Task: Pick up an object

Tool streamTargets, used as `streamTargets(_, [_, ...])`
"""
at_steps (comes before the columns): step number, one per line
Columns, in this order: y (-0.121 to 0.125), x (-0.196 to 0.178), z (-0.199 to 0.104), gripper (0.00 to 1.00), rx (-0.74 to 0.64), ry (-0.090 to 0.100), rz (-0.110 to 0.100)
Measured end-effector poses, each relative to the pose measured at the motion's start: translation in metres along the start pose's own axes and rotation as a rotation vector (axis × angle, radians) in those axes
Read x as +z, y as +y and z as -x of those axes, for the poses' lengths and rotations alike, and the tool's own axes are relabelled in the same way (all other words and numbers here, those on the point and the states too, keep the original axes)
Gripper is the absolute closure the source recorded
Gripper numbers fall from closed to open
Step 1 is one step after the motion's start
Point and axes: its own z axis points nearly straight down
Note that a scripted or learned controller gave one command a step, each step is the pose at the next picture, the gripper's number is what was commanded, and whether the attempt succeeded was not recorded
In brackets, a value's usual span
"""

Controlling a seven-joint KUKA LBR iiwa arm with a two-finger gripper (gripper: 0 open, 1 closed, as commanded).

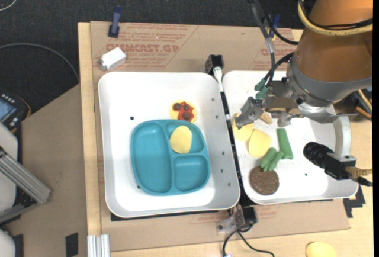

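Note:
My gripper [254, 112] hangs low over the left part of the right bin [308, 188], under the grey and orange arm. Just below it lies a pale yellow lump [259, 143], and a smaller yellow piece [243, 124] peeks out at the gripper's left side. Two green pods lie beside the lump: one [283, 143] straight, one [271, 158] slanted. A brown round patty [263, 181] rests near the bin's front edge. I see nothing held in the gripper.
The left bin [118, 131] holds a teal divided plate [155, 161] with a yellow lemon-like piece [181, 140] on it. A small yellow and red item [184, 111] lies behind the plate. A black divider rail [224, 108] separates the bins.

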Motion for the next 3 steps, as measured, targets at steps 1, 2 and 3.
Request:
streamTargets(1, [0.000, -0.208, -0.051, 0.00, 0.009, 0.001, 0.029])
streamTargets(2, [0.000, -0.076, -0.176, 0.00, 0.002, -0.006, -0.006])
streamTargets(3, [0.002, -0.067, -0.200, 0.00, 0.012, -0.005, 0.003])
